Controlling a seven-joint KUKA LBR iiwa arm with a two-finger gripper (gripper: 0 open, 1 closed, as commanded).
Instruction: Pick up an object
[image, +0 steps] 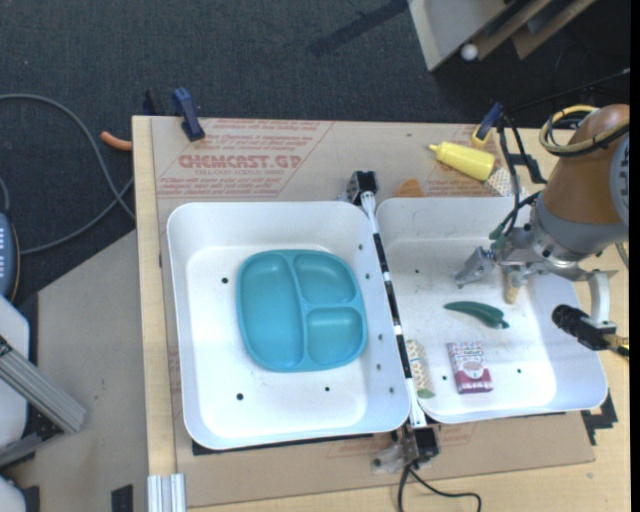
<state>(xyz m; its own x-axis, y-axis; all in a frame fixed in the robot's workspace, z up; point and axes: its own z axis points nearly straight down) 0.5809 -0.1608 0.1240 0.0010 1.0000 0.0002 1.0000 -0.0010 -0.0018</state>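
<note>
In the right bin (560, 400) lie a dark green pod-shaped object (478, 312), a red and white packet (469, 367), and a small patterned bar (416, 365) against the left wall. My gripper (492, 279) hangs over the upper middle of this bin, just above the green pod. Its fingers are spread open with nothing between them. The arm's orange band (585, 180) rises behind it at the right.
The left bin (200, 400) holds a teal divided plate (301, 308). A yellow object (463, 157) lies on the cardboard behind the right bin. A black part (578, 324) juts over the right bin's right side. Blue clamps (187, 113) hold the board's back edge.
</note>
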